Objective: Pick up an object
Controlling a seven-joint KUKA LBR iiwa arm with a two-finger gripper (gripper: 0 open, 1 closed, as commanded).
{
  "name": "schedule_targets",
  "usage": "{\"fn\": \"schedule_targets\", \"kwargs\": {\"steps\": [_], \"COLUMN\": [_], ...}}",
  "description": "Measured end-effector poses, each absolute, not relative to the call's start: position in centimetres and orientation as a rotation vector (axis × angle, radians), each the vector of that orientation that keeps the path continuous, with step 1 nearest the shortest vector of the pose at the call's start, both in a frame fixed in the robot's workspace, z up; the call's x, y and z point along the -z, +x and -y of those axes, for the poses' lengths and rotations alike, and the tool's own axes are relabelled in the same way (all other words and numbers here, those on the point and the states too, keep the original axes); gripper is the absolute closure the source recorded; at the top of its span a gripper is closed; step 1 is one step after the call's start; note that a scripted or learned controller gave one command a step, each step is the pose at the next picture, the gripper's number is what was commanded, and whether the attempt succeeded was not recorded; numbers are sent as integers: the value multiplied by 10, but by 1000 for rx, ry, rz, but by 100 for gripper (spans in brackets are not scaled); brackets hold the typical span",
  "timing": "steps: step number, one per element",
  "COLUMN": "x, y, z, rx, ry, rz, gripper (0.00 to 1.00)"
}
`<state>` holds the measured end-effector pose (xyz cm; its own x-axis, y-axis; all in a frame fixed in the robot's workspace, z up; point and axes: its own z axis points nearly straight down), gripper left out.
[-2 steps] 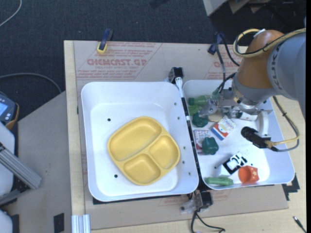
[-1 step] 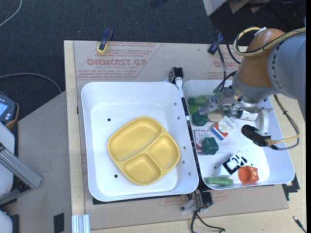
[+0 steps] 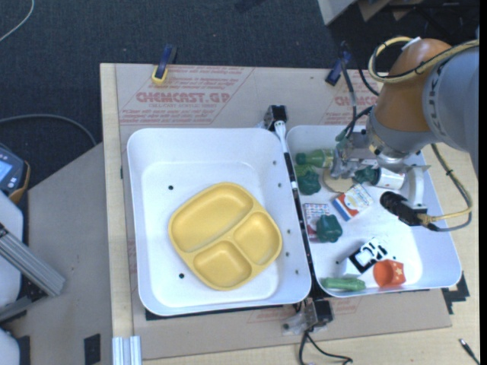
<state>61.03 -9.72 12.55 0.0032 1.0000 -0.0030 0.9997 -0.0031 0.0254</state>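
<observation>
The gripper [image 3: 351, 167] is low in the right white bin [image 3: 441, 257], down among the small green plastic pieces [image 3: 309, 169] near its back wall. To do this well, it should settle squarely over 1 piece and close fully before lifting. The grey arm [image 3: 449, 90], with its orange band, bends in from the right and points steeply down. How the gripper is set I cannot tell. The yellow 3-compartment plastic tray [image 3: 225, 236] lies in the left white bin [image 3: 152, 196].

Floor [image 3: 68, 29]: dark grey carpet, a thin cable across it.
Desk [image 3: 190, 90]: brown board, red lettering, clamps at its far edge.
</observation>
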Motion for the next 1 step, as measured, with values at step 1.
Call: {"fn": "schedule_targets", "kwargs": {"steps": [1], "x": [-179], "y": [613], "z": [108], "rx": [-5], "ry": [2218], "rz": [-2216], "gripper": [100]}}
